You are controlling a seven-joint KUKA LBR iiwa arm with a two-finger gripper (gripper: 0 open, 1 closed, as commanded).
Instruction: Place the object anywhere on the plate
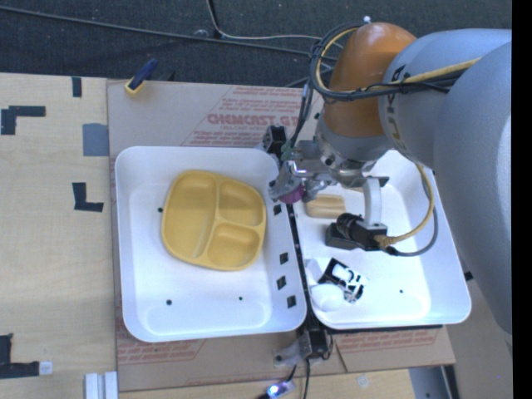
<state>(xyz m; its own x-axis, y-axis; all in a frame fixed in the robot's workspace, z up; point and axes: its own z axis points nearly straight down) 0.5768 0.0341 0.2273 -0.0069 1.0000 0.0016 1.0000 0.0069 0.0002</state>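
Note:
A yellow divided plate [214,220] lies in the left bin [141,223], toward its upper middle. My gripper [288,188] hangs over the wall between the two bins, just right of the plate's edge. A small purple object [290,194] sits between its fingertips, held above the bin floor. The grey arm with its orange band reaches in from the upper right and hides the far part of the right bin.
In the right bin [432,293] a tan block [324,206] lies close to the gripper. A black-and-white object [344,276] rests on a white lump [324,298] near the front. A blue-and-yellow clip [141,76] lies on the cardboard behind the bins.

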